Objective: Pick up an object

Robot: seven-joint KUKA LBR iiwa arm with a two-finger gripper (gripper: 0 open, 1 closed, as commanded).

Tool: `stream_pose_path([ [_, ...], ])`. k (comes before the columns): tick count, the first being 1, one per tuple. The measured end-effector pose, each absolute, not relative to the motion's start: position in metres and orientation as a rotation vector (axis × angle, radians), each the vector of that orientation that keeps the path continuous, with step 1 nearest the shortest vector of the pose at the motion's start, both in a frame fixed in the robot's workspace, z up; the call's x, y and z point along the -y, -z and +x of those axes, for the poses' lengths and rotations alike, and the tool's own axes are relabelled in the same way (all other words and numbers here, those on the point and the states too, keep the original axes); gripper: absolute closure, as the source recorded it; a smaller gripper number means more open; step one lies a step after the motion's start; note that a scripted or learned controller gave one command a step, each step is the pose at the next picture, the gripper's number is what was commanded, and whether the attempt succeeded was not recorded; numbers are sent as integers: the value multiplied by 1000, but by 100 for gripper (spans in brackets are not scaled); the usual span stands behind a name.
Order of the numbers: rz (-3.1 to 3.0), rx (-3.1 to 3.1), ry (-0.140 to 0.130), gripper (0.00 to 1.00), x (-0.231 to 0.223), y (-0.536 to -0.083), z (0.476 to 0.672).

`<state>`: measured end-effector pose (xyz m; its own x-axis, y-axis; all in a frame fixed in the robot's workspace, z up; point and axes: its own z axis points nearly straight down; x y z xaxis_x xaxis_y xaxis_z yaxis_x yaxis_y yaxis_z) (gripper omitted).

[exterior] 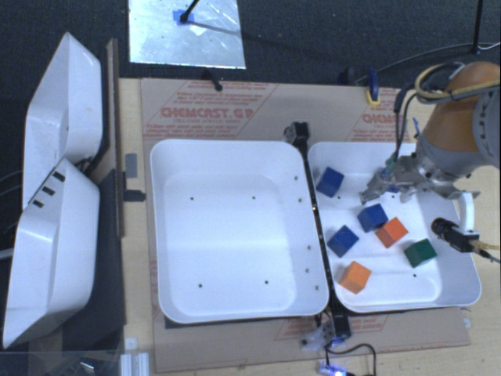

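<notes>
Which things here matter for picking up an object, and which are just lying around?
Job: pincer; right bin; three blue cubes; two orange cubes; green cube.

Lying about: left bin; metal sheet; blue clamp.

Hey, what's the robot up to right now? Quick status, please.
Hand low over right bin, nothing seen in it. Six blocks there; nearest is blue block. Orange block crowds it.

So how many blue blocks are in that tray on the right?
3. One blue block sits near the tray's back left, one mid-tray just under the tool, one by the left wall. The arm might hide more.
</notes>
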<state>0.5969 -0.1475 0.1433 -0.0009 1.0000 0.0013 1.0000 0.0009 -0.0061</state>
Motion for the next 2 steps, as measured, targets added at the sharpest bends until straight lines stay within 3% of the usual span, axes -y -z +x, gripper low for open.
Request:
stream_pose_path([
  [1,-2217,2218,-6,0,147,-89,596],
  [2,-2218,2219,-4,100,148,-100,597],
])
